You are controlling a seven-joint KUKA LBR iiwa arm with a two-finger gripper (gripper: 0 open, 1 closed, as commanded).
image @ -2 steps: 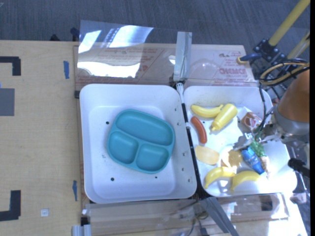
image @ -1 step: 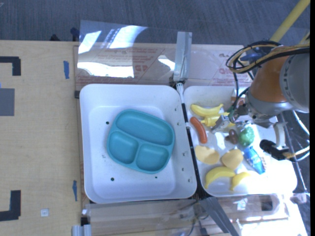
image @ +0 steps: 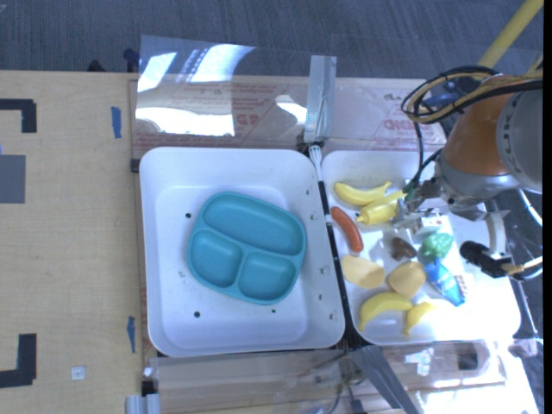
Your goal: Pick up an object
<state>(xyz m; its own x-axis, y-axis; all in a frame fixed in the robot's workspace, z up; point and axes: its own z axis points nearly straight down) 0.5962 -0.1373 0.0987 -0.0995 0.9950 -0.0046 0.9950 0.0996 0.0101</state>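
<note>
Two shallow white bins sit side by side on the bench. The left bin (image: 164, 188) carries a teal divided plate (image: 247, 247), lying flat near the bin's middle with its three compartments facing up. The right bin (image: 496, 313) carries a scatter of toy food.

Near that bin's far left corner lies a yellow banana (image: 360, 192), and just beside it toward the middle is a yellow corn cob (image: 380, 212). An orange-red sausage (image: 348, 229) lies along the left edge, close to the wall shared with the other bin. Nearer the middle sits a small brown piece (image: 402, 248), a green leafy piece (image: 437, 246) and, touching its near side, a blue packet (image: 445, 283). Toward the near edge are a pale yellow wedge (image: 363, 272), a rounded yellow potato-like piece (image: 406, 278), a second banana (image: 384, 307) and a small yellow piece (image: 417, 315) beside it.

The arm reaches in over the right bin's far right corner, its orange band (image: 474, 145) above the wrist. The gripper (image: 420, 216) hangs low over the bin's middle, just beside the corn cob and above the brown and green pieces. Its tips are lost in the clutter of metal and cables there, so whether they are spread or pressed together I cannot tell, and nothing is plainly seen between them. It seems nearest the corn cob's right end, though contact cannot be made out.
</note>
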